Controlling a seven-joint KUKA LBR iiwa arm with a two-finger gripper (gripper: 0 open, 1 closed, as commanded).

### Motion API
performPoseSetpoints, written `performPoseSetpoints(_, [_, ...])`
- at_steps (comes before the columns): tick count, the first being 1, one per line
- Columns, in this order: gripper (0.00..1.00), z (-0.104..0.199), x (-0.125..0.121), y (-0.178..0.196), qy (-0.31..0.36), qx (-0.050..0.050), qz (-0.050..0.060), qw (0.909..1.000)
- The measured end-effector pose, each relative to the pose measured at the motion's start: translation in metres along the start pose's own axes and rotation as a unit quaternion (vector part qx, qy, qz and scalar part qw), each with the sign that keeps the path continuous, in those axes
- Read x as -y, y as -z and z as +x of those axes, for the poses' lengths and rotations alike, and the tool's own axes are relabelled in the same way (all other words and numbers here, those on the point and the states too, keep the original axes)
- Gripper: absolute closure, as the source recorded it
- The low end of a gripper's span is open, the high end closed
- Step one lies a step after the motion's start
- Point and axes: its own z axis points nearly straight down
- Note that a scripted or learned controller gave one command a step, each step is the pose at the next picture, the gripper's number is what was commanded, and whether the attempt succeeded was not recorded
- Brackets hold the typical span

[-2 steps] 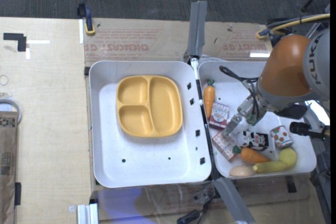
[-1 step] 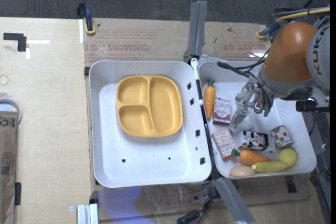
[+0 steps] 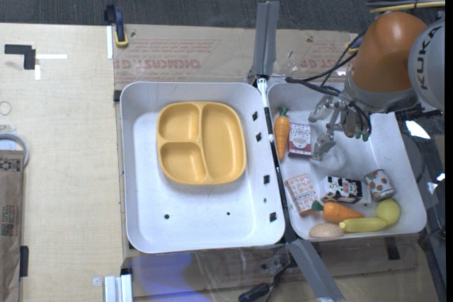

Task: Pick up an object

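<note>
- We see a pale wooden table point(image 3: 64, 152) running across the view, with dark floor beyond its far edge.
- Two shallow white bins rest on it side by side: the left bin point(image 3: 141, 223) and the right bin point(image 3: 407, 173), their inner rims touching.
- A strip of brown cardboard point(image 3: 184, 56) with red print lies flat behind the bins.
- A small black L-shaped piece point(image 3: 21, 53) sits near the table's far left corner.
- A brown printed bag point(image 3: 10, 208) lies at the left edge.
</note>
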Motion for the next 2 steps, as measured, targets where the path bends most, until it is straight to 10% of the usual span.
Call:
performPoseSetpoints(1, [0.0, -0.037, 0.08, 0.001, 0.118, 0.001, 0.0, 0.993])
performPoseSetpoints(2, [0.0, -0.054, 0.088, 0.021, 0.089, 0.002, 0.0, 0.996])
